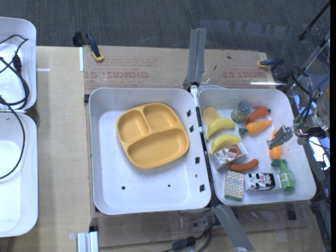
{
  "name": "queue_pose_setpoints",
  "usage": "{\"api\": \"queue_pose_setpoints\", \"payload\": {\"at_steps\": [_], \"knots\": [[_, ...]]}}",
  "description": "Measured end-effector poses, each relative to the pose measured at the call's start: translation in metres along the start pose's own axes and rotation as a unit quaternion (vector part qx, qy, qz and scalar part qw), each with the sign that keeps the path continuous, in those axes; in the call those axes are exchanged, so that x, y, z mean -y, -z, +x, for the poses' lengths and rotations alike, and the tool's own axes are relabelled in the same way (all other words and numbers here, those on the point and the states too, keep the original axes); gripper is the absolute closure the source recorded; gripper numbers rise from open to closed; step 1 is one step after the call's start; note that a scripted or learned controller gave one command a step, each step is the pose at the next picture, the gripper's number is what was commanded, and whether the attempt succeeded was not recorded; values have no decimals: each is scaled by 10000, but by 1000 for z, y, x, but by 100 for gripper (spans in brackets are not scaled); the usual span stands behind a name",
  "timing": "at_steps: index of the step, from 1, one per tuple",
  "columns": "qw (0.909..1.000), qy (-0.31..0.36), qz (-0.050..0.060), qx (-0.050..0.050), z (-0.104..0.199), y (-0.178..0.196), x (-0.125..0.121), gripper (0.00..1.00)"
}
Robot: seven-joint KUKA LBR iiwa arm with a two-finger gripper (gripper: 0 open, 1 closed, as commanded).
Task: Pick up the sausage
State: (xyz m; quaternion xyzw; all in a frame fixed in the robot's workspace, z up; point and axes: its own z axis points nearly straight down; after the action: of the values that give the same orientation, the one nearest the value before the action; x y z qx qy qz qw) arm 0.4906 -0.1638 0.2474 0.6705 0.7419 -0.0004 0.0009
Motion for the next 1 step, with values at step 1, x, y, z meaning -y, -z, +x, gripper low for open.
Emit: {"api": "queue_pose_setpoints", "payload": {"at_steps": [1], "knots": [[9999,-140,15,-12,62,-157,1,0]]}}
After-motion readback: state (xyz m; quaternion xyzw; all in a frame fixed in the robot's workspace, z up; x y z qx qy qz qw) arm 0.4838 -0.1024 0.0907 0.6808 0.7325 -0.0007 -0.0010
